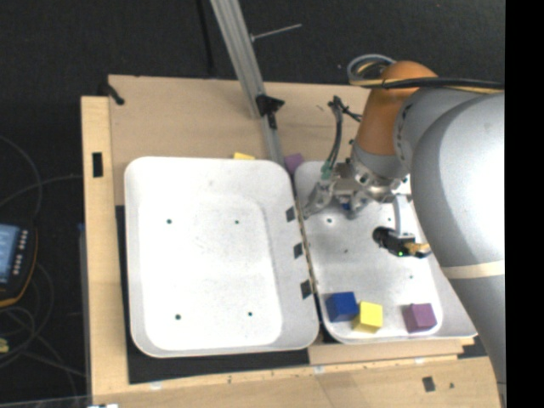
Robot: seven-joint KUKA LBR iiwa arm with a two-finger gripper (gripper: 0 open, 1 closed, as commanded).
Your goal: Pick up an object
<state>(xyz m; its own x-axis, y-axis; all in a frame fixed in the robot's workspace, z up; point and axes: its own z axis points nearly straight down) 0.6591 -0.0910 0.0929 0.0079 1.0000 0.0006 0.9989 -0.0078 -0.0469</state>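
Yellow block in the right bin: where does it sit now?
The yellow block lies at the near edge of the right bin, between the blue block and the purple block.

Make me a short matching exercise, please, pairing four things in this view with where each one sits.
Things:
1. blue block
2. yellow block
3. purple block
4. gripper

Places:
A. middle of the row of three along the right bin's near edge
B. over the far part of the right bin, near the divider
C. left end of that row, nearest the left bin
D. right end of that row

Pairs: 1-C, 2-A, 3-D, 4-B
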